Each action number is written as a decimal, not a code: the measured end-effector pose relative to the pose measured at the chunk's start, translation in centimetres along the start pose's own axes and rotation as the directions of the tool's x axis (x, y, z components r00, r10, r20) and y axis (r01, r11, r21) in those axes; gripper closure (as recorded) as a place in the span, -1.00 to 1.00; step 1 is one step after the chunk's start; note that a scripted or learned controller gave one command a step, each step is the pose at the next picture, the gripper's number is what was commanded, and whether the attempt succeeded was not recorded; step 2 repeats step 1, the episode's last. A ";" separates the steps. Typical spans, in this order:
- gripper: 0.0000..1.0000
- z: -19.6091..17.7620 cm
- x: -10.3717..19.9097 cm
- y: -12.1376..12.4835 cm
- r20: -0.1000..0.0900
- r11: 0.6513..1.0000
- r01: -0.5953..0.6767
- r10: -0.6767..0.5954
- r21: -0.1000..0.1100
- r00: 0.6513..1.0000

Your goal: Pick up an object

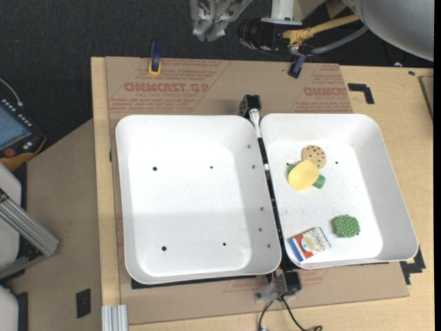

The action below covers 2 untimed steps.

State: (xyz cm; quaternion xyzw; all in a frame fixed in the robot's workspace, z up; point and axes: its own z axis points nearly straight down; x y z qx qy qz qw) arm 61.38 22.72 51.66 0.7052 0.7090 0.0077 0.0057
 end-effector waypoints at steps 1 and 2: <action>1.00 -1.1 0.1 0.0 0.000 1.000 0.001 -0.001 -0.004 1.000; 1.00 -1.1 0.1 0.0 0.000 1.000 0.001 -0.001 -0.004 1.000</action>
